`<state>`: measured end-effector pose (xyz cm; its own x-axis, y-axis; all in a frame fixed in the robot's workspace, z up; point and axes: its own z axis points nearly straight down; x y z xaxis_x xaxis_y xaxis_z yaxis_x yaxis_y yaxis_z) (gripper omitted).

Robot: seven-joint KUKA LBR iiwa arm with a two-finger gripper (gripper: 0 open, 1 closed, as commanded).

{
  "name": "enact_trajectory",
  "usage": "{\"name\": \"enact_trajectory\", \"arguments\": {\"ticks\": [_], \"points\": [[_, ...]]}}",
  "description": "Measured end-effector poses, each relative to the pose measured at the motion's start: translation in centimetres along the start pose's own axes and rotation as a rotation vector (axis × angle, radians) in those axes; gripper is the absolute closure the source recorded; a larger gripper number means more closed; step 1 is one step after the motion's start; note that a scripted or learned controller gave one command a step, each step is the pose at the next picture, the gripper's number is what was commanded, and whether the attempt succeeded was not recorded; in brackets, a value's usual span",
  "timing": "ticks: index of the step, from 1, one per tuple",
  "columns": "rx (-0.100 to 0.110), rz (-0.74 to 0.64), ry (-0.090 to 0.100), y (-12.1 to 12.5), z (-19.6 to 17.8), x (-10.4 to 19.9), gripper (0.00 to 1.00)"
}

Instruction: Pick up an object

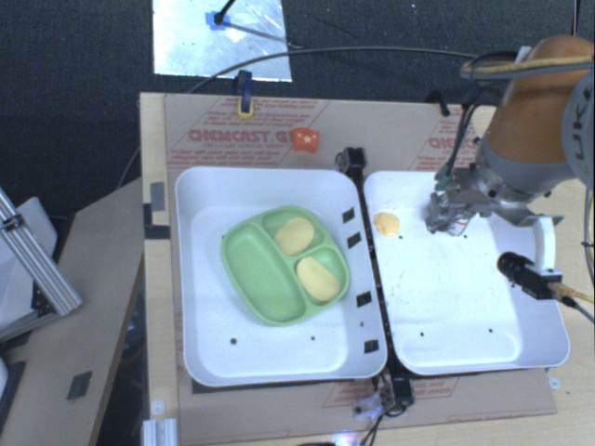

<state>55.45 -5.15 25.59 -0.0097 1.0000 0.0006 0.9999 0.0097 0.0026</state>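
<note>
Smooth white plastic bins [279, 360] rest on printed brown cardboard [270, 124]; the green tray [251, 268] looks matt plastic.

Two shallow white bins sit side by side at frame centre: the left bin [200, 277] and the right bin [465, 333]. Beneath them lies a cardboard sheet [270, 128] with red print. A blue clamp [244, 91] grips its upper edge. A reflective foil panel [218, 26] occupies the upper left. An aluminium extrusion [37, 258] crosses the left edge.
</note>
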Motion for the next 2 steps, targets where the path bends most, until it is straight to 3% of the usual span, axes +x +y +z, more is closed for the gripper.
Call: {"name": "enact_trajectory", "arguments": {"ticks": [2], "points": [[-0.001,0.000,0.002,4.9,0.8,9.3,1.00]]}}
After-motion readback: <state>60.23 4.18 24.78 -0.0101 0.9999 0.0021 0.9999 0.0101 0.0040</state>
